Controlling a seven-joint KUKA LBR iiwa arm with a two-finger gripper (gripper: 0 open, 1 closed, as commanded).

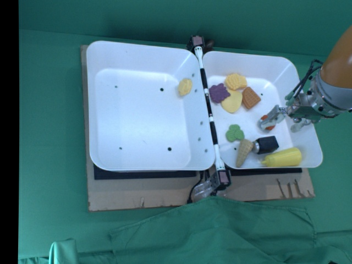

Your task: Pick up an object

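Observation:
My gripper [276,120] hangs low over the right part of the right bin [286,70], reaching in from the right. A small red-orange thing [267,127] lies just at its left tip; I cannot tell whether it is held. Below it lie a black block [267,144] and a long yellow piece [283,158]. Further left are a green piece [235,132] and a tan cone [243,152]. Toward the back sit a purple grape bunch [219,93], a yellow heart [232,102], an orange waffle [251,98] and a yellow waffle [236,81].
The left bin [110,59] holds one small yellow piece [185,87] near its right wall. A black and white divider rail [208,109] runs between the bins. Green cloth [220,230] is bunched in front of the bench.

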